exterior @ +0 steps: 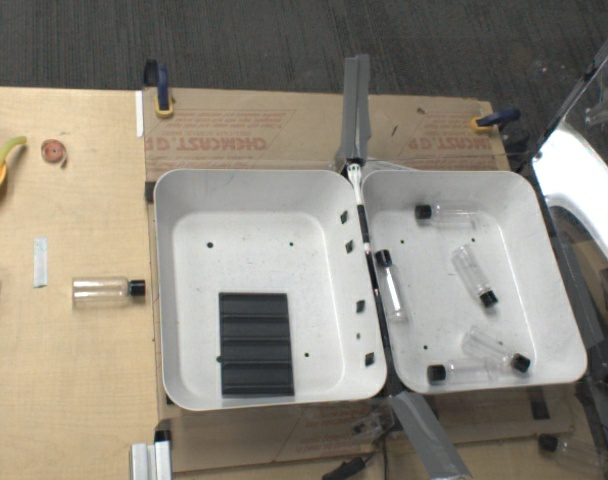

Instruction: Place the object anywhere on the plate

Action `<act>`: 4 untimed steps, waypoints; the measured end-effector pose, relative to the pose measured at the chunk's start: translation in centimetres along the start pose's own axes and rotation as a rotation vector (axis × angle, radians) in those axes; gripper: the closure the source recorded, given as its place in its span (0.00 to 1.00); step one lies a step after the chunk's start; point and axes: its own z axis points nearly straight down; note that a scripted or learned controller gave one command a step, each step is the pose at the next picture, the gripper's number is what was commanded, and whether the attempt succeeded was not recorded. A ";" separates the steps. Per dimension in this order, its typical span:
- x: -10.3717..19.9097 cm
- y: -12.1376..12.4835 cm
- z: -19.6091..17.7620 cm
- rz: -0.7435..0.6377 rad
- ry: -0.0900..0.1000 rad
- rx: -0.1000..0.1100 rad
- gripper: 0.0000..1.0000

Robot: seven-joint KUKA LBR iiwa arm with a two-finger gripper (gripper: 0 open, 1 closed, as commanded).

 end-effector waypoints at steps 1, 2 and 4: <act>6.4 3.7 0.1 0.136 -0.001 0.001 0.00; 1.8 4.8 0.1 0.247 0.000 0.000 0.00; 1.7 3.8 0.1 0.598 0.000 0.002 0.00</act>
